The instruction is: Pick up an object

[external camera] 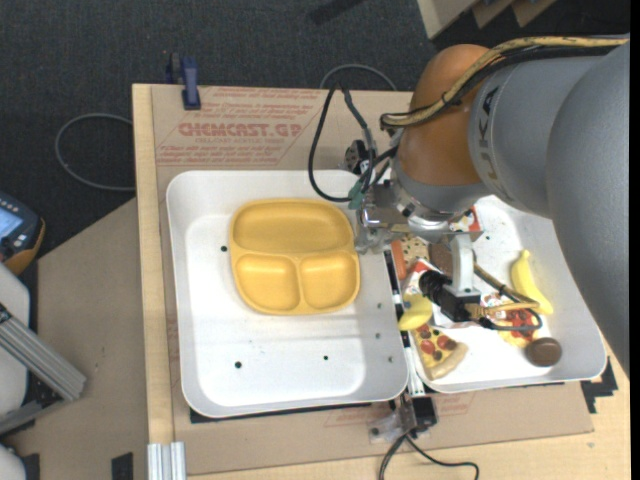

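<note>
In the right bin (pixel 575 363) lie several toy foods. A yellow banana (pixel 527 280) is at the right, a pizza slice (pixel 440 349) lies at the front, and a brown round piece (pixel 545 351) sits at the front right. A small yellow piece (pixel 415 315) lies by the left wall, with an orange-red piece (pixel 408 260) just behind it. My gripper (pixel 418 236) hangs under the orange wrist band, low over the back left of this bin and above the orange-red piece. The arm hides much of the bin.
The left bin (pixel 290 368) holds a yellow divided plate (pixel 295 253) in its back half. A red and white item (pixel 516 319) lies among the food near the banana. A cardboard sheet (pixel 240 128) lies under both bins, with a blue clamp (pixel 186 80) at its back left.
</note>
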`<state>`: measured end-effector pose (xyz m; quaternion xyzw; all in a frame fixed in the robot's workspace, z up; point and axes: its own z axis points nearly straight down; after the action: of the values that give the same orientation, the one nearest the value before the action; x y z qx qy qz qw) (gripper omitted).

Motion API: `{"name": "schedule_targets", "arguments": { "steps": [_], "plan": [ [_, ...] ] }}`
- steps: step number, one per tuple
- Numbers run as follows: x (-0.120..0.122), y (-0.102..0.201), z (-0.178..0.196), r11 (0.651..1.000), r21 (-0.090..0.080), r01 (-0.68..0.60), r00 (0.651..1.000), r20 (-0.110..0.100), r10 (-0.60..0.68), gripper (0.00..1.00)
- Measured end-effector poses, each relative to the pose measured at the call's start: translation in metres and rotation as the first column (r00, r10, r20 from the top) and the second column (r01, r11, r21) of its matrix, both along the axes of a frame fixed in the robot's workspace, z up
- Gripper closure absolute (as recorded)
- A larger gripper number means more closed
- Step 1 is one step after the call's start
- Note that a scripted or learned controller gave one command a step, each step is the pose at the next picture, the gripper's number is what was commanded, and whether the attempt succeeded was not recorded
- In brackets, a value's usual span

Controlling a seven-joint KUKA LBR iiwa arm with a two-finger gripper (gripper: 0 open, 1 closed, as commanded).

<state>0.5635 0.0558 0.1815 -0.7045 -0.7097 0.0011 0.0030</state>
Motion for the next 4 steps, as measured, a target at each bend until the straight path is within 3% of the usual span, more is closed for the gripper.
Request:
{"name": "schedule_targets", "arguments": {
  "steps": [1,2,3,4],
  "plan": [
    [0.001,-0.005,0.003,1.0,-0.002,0.007,1.0,0.004,-0.007,0.0],
    [-0.045,-0.096,0.003,1.0,-0.005,0.018,1.0,0.001,-0.018,0.0],
    [-0.071,-0.151,-0.077,1.0,-0.009,0.003,0.999,0.035,-0.003,0.0],
    [-0.015,-0.19,-0.091,1.0,-0.005,0.004,1.0,0.025,-0.004,0.0]
  ]
}}
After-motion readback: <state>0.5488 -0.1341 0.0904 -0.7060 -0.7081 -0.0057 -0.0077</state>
